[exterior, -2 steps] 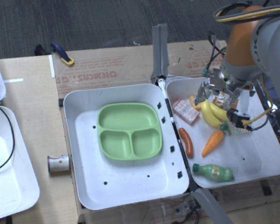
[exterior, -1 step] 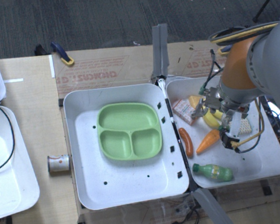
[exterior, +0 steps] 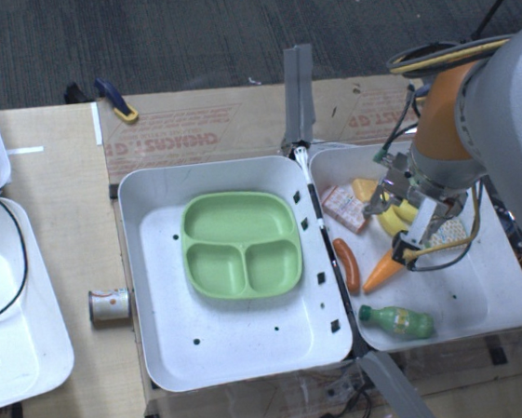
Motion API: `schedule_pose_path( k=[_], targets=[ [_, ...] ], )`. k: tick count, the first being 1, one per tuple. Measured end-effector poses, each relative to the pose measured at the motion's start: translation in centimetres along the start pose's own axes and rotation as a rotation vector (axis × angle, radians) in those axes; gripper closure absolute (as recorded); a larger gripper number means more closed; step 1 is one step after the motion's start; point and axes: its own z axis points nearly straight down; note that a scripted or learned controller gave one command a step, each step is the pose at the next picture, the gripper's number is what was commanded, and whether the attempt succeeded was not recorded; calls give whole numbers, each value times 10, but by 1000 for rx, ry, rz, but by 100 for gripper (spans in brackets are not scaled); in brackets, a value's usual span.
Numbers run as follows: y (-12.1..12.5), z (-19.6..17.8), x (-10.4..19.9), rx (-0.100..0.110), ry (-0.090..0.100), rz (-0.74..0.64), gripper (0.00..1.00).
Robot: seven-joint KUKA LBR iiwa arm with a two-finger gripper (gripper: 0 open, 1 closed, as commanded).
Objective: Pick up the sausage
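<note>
In the camera view, the sausage (exterior: 347,265) is lying in the right bin (exterior: 498,317) against its left wall, long axis running along that wall. The end effector (exterior: 400,225) is hovering toward the bin's middle, above the carrot (exterior: 382,274) and banana (exterior: 395,216), so the sausage is sitting off to its left; whether it is open or closed, I cannot tell.
</note>
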Motion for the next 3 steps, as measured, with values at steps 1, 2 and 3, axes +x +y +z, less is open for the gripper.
schedule_pose_path(
  k=[1, 2, 3],
  targets=[
    [11, -77, 19, -1, -1, -207, 0],
    [-45, -76, 99, 0, -2, -35, 0],
    [-135, -76, 108, 1, -4, -62, 0]
  ],
)
